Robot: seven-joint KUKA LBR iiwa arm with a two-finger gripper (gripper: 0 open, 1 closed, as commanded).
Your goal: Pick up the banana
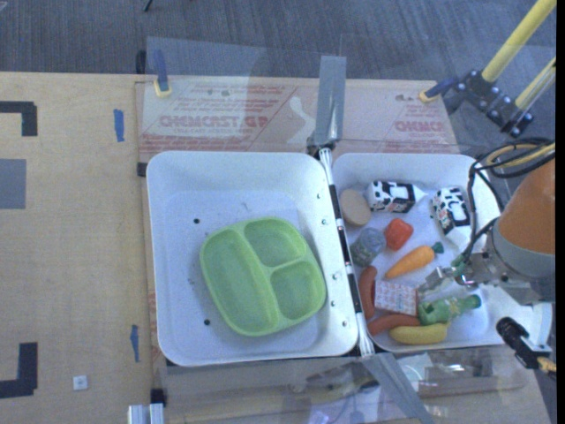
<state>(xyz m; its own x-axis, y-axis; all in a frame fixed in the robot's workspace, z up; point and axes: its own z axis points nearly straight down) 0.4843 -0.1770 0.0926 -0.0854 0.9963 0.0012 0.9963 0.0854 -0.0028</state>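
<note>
The yellow banana [419, 333] lies against the front wall of the right bin [415, 162], just in front of a green bottle [448, 308]. My gripper [452, 274] hangs over the right part of that bin, above and slightly behind the green bottle, a short way back from the banana. The banana rests on the bin floor, apart from the gripper. The grey arm with its orange band [535, 208] comes in from the right edge.
Crowded around the banana are a red sausage [368, 290], a red-and-white packet [395, 299], a carrot [410, 261], a red pepper [398, 233] and two cow-patterned toys [391, 195]. A green divided plate [263, 275] lies in the left bin [177, 201].
</note>
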